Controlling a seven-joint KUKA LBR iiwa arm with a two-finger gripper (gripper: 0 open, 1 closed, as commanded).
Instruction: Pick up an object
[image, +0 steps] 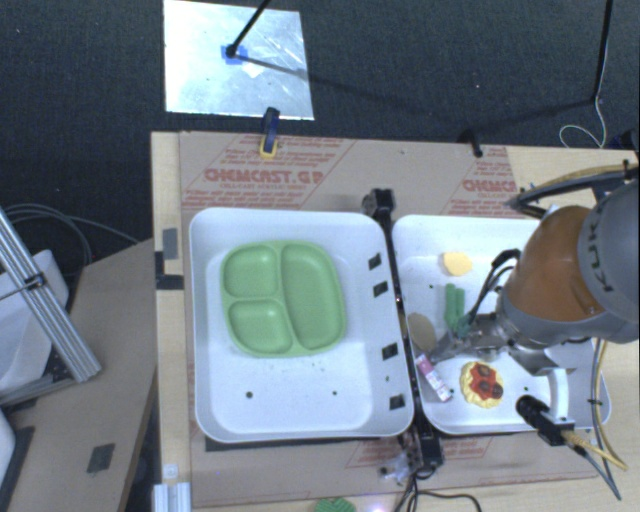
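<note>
My gripper (443, 348) hangs low over the left part of the right bin (420, 240), pointing toward its left wall. Just beside its tip lie a dull tan lump (421, 328) and a pink-and-white tube (433, 377). A green stick (454, 305) lies right behind the gripper, partly covered by it. To the right of the tube rests a yellow toy with red spots (482, 384). A small yellow piece (455, 263) sits near the bin's back. Nothing can be seen between the fingers.
The left bin (215, 400) holds a light green divided plate (283, 298). A black divider with clips (385, 290) runs between the two bins. The arm's orange band and grey body (560, 270) cover the right half of the right bin.
</note>
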